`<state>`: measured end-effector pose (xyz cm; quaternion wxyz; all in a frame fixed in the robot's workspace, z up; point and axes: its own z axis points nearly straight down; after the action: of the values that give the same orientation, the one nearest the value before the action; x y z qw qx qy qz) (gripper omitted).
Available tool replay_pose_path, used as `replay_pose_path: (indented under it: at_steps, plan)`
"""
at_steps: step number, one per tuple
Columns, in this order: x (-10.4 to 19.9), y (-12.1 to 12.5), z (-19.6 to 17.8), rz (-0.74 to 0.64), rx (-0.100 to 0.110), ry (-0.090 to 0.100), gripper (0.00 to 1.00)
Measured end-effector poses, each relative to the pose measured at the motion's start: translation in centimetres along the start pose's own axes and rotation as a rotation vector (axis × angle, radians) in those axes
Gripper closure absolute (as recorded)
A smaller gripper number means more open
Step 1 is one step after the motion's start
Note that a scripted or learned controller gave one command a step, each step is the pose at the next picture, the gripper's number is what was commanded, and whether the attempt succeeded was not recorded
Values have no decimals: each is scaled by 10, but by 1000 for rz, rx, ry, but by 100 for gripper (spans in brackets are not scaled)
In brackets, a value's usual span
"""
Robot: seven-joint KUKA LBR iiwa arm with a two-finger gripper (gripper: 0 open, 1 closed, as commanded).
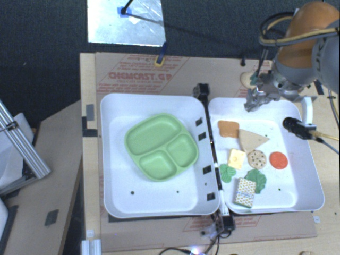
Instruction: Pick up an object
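Seven small food pieces lie in the right bin (297, 187): one brown toast slice (228, 128), one tan wedge (251, 140), one yellow cheese square (236, 158), one cookie (256, 158), one red disc (278, 160), one patterned packet (245, 192) and one green leafy cluster (257, 178). One hand (254, 101) hangs above that bin's far edge, touching nothing; whether it is open I cannot tell. The left bin (114, 195) holds one green divided plate (161, 146). Both sit on the bench (223, 70).

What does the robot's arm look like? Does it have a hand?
The arm is grey with a big rounded orange part near the top. Dark cables loop beside that orange part. At its end sits a small metal gripper, grey and silvery, instead of a hand. A black cylinder with a white piece sticks out lower down.
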<state>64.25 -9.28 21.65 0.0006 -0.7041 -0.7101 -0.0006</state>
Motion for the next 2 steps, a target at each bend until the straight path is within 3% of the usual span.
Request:
replay_pose_path:
  at_steps: [1,2]
  plan:
    - [42,-27,3,0,0,0,100]
    - [51,-24,-14,1,-3,-1,100]
